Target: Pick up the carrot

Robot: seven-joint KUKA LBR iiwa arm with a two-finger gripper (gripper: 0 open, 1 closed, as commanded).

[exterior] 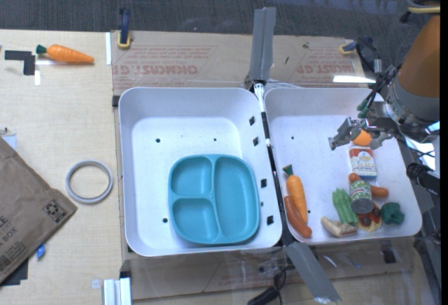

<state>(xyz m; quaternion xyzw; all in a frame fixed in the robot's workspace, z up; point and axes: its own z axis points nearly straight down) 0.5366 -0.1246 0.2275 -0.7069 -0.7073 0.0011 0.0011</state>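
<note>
hovering over the right bin [276,157] with the pincer [353,132], finger state impossible to tell, carrot [296,193] lying below-left of the pincer beside a red pepper [297,219], bottle [362,162] sitting just beneath it

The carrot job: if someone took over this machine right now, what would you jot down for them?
Gripper: hovering over the upper part of the right bin; open or shut cannot be told.
Carrot: lying at the right bin's left wall, leafy end up, beside a red sausage-like piece.
Another carrot lies on the bench, far left.
Done: nothing lifted yet.
Left: reach, grip and raise the carrot.
</note>
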